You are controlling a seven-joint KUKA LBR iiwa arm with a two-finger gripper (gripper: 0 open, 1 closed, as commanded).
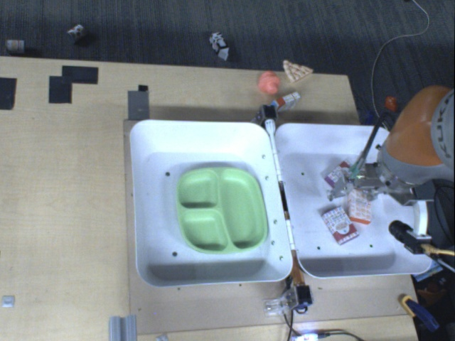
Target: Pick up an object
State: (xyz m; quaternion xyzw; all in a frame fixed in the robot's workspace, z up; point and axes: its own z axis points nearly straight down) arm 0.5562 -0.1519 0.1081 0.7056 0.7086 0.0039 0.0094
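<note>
Claw [353,181] is down in the right bin [313,251], right over some small packets [340,223]; can't tell its state. Green tray [220,208] sits in the left bin [153,190].

Arm [426,137] enters from the right, grey with orange band above the wrist. Wrist angled downward and leftward. Gripper [353,183] positioned low over the right-hand bin. Finger state not discernible.

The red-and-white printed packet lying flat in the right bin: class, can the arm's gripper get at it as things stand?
Probably yes. The red-and-white printed packet lies uncovered in the right white bin, just beside the gripper.
</note>
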